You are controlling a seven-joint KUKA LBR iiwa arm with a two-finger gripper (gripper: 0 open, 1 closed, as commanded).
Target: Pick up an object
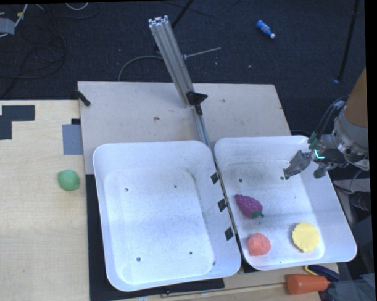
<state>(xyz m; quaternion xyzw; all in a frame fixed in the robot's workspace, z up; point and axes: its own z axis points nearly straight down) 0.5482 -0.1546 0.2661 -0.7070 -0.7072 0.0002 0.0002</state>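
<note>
Robotics lab, white bins [114,157] (floor cables [46,50])

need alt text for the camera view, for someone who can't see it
Seen from above, a grey robot arm's gripper hovers over the right white bin, which holds a purple berry-like toy, a pinkish-red lump and a yellow round piece. A second white bin sits beside it, and a green ball lies on the wooden bench at far left.
</note>
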